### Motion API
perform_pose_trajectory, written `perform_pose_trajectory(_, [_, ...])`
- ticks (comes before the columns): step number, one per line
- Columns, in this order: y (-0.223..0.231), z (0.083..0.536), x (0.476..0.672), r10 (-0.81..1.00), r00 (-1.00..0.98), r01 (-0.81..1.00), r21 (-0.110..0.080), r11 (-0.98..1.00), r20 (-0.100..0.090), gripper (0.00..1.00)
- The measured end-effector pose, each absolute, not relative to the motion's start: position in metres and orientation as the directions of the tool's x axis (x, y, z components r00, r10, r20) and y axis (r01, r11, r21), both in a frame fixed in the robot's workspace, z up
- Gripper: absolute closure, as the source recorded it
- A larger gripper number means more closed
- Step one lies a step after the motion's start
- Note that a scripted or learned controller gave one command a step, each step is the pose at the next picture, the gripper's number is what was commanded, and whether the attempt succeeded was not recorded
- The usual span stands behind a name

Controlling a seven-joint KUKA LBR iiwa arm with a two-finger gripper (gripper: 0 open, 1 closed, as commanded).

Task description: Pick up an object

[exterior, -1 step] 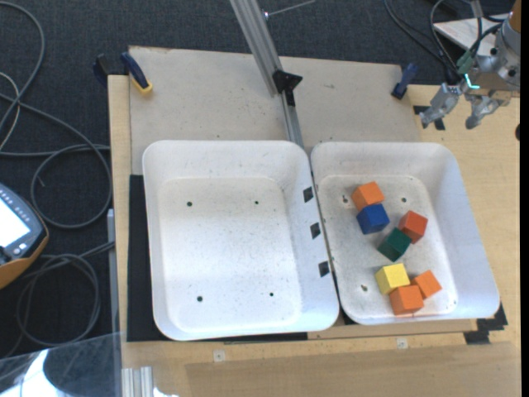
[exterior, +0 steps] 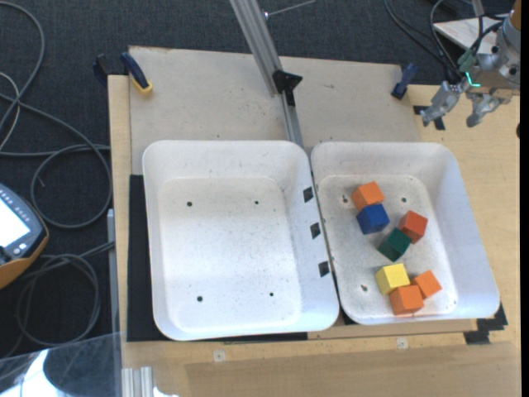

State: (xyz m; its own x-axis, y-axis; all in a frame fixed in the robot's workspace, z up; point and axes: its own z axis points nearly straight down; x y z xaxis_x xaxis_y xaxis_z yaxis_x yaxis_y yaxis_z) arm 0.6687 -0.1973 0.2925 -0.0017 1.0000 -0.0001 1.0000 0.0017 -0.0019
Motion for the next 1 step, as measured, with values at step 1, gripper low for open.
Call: perform_pose_trajectory(1, [-0.1935,0.2332,0.676,1.0,-0.002,1.0,-0.007,0.002,0.002,0.0])
